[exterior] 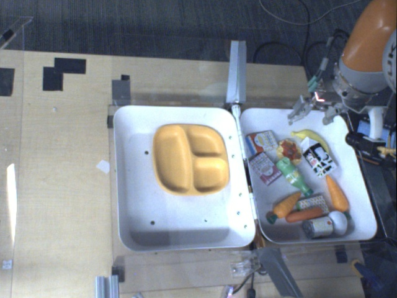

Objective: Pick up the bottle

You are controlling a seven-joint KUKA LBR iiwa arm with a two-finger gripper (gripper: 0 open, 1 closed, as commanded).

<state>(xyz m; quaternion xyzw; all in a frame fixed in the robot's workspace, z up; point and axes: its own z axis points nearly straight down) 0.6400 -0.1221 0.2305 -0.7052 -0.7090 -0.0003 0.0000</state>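
Green bottle (293,174) lies untouched among the clutter in the right bin (366,219); my tool (308,107), fingers spread and holding nothing, hovers at the bin's upper edge.

Green bottle (293,173) — lying flat, mid right bin.

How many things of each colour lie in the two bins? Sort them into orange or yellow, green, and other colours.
Orange or yellow: 5 – tray, banana, three carrots
Green: 1 – bottle
Other colours: about 6 – packets, black-and-white box, can, grey block, red item
Total: about 12; the right bin's pile is crowded.
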